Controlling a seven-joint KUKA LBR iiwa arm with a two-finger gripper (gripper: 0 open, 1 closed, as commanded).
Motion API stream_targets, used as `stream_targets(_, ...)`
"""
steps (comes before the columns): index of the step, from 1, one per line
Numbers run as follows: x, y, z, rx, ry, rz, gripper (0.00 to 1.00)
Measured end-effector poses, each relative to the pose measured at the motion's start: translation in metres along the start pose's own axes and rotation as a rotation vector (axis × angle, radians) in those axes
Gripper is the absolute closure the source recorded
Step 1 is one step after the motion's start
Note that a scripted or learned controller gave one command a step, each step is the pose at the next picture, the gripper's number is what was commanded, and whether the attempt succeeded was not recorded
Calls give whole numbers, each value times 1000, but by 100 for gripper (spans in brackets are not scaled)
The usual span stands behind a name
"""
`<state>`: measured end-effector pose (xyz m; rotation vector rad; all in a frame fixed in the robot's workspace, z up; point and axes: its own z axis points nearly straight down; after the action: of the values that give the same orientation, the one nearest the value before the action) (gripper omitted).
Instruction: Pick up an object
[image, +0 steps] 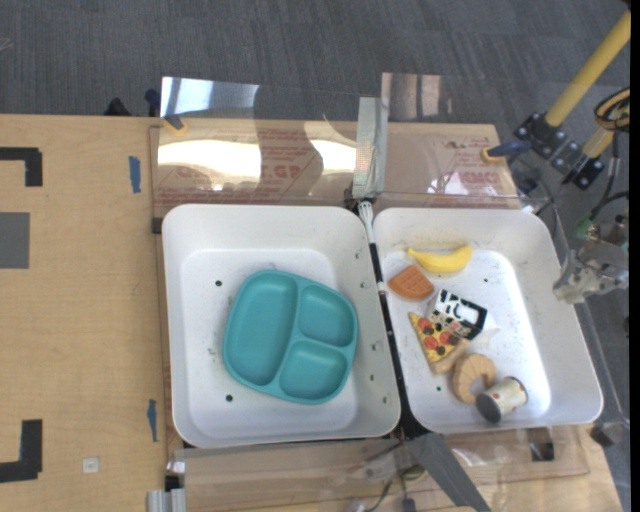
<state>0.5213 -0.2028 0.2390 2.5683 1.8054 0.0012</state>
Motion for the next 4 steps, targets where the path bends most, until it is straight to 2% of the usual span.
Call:
stream_targets(1,-27,-35,27,8,1,277,100)
stream_targets(2,-23,-36,38,7,1,245,100)
stream_targets(3,0,-30,16,0,0,-196,100)
stream_targets(4,24,14,-22,-2,0,-485,100)
